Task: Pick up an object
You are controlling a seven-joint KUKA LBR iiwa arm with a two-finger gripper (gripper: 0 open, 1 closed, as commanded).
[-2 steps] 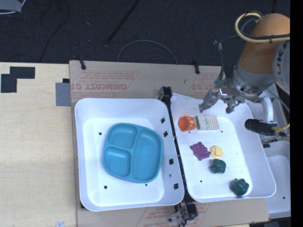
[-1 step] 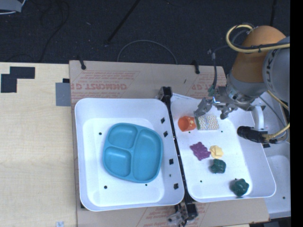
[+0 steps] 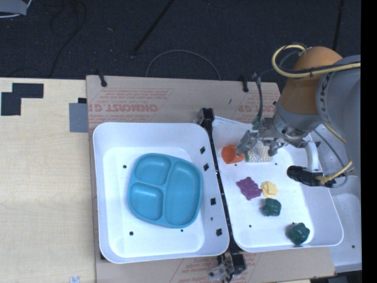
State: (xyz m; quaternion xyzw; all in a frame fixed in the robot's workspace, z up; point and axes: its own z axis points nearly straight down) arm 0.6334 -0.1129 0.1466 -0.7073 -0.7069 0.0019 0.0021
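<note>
The grey arm with the orange band reaches in from the right over the right shallow white bin [image 3: 330, 217], its pincer [image 3: 254, 144] lowered at the bin's upper part, just beside a small orange object [image 3: 231, 154] and over a pale speckled block [image 3: 259, 153]; whether the pincer is released or clenched cannot be told. Further down the same bin lie a purple flat piece [image 3: 249, 187], a small yellow piece [image 3: 269, 188], a dark green lump [image 3: 271, 207] and a second green lump [image 3: 298, 233], near one another. The left shallow white bin [image 3: 112, 229] on the table holds a blue plastic divided plate [image 3: 165, 189].
</note>
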